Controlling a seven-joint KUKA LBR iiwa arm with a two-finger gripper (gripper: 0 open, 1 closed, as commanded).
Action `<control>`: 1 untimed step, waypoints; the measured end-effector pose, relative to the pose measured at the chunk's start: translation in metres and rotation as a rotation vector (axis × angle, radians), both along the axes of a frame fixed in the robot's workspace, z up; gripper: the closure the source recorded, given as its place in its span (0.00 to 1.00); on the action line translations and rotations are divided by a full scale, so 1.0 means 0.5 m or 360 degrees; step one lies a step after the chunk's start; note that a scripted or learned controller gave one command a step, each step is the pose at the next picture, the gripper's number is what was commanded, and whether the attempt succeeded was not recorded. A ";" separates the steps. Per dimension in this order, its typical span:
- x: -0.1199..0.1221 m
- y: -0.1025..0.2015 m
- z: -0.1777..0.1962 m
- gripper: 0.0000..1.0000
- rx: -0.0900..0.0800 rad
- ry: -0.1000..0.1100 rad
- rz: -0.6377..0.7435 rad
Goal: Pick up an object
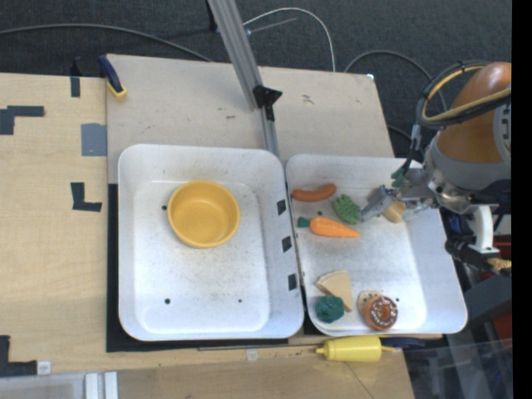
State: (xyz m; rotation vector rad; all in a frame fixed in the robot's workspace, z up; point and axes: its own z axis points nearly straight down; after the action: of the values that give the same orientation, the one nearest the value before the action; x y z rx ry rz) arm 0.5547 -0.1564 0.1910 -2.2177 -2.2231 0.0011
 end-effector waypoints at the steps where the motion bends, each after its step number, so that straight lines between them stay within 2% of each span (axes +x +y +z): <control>1: 0.000 0.000 0.000 0.00 0.0000 0.0000 0.0000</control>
State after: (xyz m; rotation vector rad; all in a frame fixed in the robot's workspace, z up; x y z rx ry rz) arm 0.5547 -0.1565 0.1911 -2.2179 -2.2233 0.0012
